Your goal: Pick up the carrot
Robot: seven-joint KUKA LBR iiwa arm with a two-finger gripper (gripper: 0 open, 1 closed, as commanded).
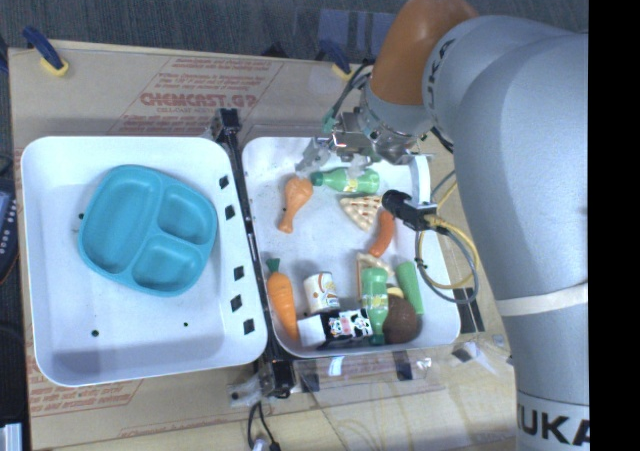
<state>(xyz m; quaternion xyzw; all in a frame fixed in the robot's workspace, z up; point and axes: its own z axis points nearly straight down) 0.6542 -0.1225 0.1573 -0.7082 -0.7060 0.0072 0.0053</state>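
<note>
Fingers (pixel 330 144) hover above smooth, tapered orange carrot (pixel 282 303) lying distant.

Cardboard sheet (pixel 200 89) on the tabletop: bore red print reading roughly "CHEMCAST GP" in large outlined letters, seen upside down; the last characters were uncertain.
Smaller red lines above and below that print: were too small and blurred to read.
Red print on the cardboard's lower left corner (pixel 60 394): was there, illegible.
Arm base (pixel 555 424): carried large black letters "UKA", the visible part of the maker's name, cut at the frame's lower edge.
Small white can (pixel 321 291) in the right bin: had an orange-and-white label, wording unreadable.
Black-and-white carton (pixel 345 325) in the right bin: showed a cow-patch pattern, no legible text.
</note>
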